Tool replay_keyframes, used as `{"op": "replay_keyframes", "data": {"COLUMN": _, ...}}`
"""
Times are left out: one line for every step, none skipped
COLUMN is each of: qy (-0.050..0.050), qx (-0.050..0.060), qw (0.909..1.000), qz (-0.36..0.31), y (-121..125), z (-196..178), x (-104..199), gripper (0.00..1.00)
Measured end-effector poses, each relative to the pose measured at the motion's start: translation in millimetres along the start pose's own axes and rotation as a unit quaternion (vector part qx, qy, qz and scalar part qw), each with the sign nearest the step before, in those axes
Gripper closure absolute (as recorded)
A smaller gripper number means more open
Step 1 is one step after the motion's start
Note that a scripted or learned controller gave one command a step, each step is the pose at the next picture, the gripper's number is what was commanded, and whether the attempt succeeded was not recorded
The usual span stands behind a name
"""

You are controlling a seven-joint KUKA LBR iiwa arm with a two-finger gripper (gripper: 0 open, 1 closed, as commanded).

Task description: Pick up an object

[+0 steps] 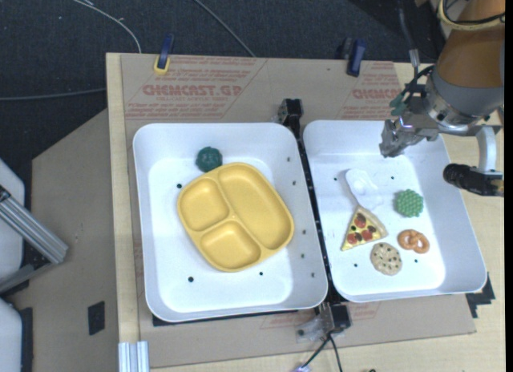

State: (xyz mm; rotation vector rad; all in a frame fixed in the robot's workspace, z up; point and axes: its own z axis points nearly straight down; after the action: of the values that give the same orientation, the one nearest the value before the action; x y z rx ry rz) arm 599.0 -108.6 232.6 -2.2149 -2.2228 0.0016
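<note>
Hovering over the far end of the right bin [457,278], the gripper [395,144] is too blurry to read. Pizza slice [362,229] sits mid-bin, cookie [386,259] and pretzel [414,240] just beside it.

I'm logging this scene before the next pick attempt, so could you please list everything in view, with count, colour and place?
Left bin: 1, white, left half of the bench.
Right bin: 1, white, beside the left bin.
Divided plate: 1, yellow, three compartments, middle of the left bin.
Dark green lump: 1, left bin, just beyond the plate's far edge.
White piece: 1, right bin, upper middle; hard to make out against the bin.
Pizza slice: 1, yellow and red, right bin, centre.
Green bumpy ball: 1, right bin, right of the pizza slice.
Pretzel: 1, orange-brown, below the green ball.
Cookie: 1, tan with dark chips, near edge.
Clamps: 2, blue, far edge of the board.
Tool: 1, grey, over the right bin's far part.
</note>
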Motion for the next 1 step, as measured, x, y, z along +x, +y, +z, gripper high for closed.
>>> {"op": "replay_keyframes", "data": {"qy": 0.001, "qx": -0.001, "qw": 1.0, "qz": -0.001, "y": -17.5, "z": -6.9, "x": 56.2, "gripper": 1.0}}
